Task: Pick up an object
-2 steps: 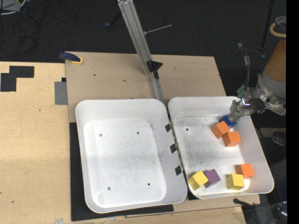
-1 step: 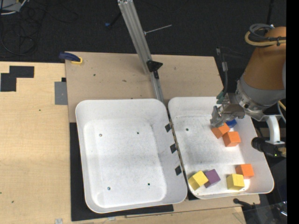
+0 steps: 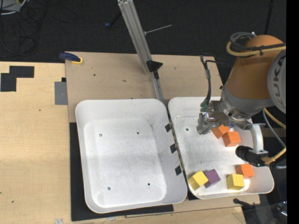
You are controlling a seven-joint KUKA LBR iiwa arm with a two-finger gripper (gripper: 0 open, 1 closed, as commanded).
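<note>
The gripper (image 3: 204, 125) is hovering beside an orange block (image 3: 219, 131); nothing lifted yet, finger state probably unreadable from here.

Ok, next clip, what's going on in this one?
A grey and orange arm reaches in from the right, with its gripper low over the right bin, next to two orange blocks. Nothing is visibly held. Near the front of that bin sit a yellow block touching a purple block, another yellow block, and a third orange block. The left bin holds no blocks.
</note>
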